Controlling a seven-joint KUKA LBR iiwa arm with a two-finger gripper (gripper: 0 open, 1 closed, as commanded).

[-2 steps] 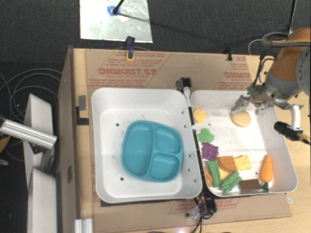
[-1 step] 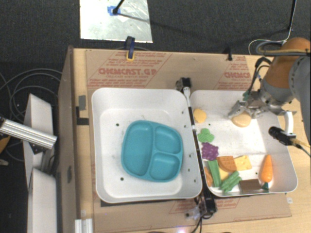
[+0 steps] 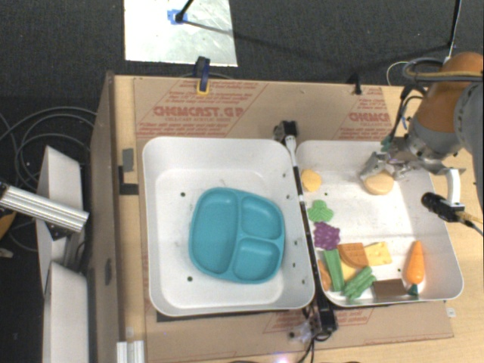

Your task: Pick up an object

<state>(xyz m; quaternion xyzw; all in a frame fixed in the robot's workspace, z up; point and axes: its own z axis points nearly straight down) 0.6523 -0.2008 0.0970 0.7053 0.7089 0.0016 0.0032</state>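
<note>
My gripper (image 3: 383,168) hangs low over the back of the right bin (image 3: 431,237), at the end of the grey arm with its orange band (image 3: 446,100). A tan, bun-like piece (image 3: 379,184) lies directly under and slightly in front of the gripper, touching or nearly touching it. Other toy foods lie in the same bin: a yellow round piece (image 3: 311,179), a green leafy piece (image 3: 318,209), purple grapes (image 3: 326,235), a brown toast slice (image 3: 352,255), a yellow cheese wedge (image 3: 379,253), green beans (image 3: 361,281), a brown block (image 3: 387,288) and an orange carrot (image 3: 414,262).
The left bin (image 3: 170,172) holds a teal divided plate (image 3: 237,234). A black divider rail (image 3: 301,210) runs between the bins. A black part with a cable (image 3: 442,206) juts over the right bin's right side. Most toys crowd the front of the right bin.
</note>
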